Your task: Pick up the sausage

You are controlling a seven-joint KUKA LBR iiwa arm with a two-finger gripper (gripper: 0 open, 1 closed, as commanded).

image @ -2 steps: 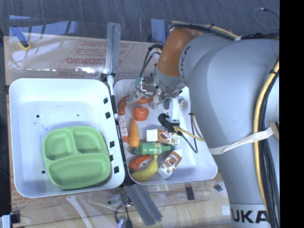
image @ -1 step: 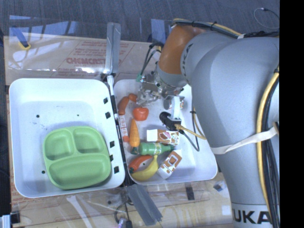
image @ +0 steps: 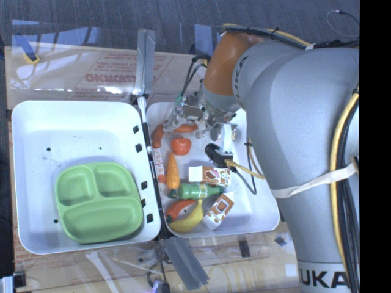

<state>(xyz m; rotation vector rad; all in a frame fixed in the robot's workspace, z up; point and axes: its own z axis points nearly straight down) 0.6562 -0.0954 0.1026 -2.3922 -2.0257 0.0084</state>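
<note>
A green divided plate [image: 98, 201] lies in the left bin [image: 36, 127]. The sausage [image: 157, 135] lies along the right bin's [image: 263, 212] left wall near its far corner. The arm bends down over that bin's far edge, gripper [image: 197, 122] low beside a tomato [image: 181, 145]; whether it is parted or closed, I cannot tell

"UKA" on arm base [image: 324, 278], partly cut.

White bins, bright toy food
Green plate [image: 96, 205], orange carrot [image: 173, 173], yellow banana [image: 189, 219], red tomato [image: 181, 145], brown sausage [image: 157, 135].
</note>
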